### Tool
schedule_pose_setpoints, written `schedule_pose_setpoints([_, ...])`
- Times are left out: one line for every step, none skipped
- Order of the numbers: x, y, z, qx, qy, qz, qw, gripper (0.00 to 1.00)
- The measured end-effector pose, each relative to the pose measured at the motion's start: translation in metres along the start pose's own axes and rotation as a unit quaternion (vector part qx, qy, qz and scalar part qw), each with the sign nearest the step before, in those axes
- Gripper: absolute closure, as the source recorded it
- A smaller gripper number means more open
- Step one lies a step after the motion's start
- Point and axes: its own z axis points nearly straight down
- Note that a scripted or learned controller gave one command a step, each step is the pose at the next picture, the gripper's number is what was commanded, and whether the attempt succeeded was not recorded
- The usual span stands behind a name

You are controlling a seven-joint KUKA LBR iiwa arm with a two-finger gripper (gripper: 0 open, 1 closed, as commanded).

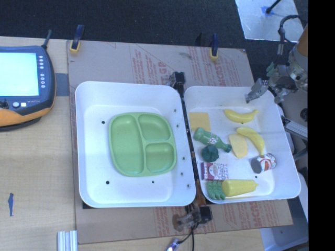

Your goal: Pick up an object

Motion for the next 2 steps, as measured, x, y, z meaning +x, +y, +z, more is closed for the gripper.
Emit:
schedule_pose_setpoints([0.013, 0.021, 0.108, 0.002, 0.0, -0.001, 1.0, 0.0])
schedule_pose_setpoints([0.045, -0.074, 0.134, 0.001, 0.0, 0.0, 1.0, 0.0])
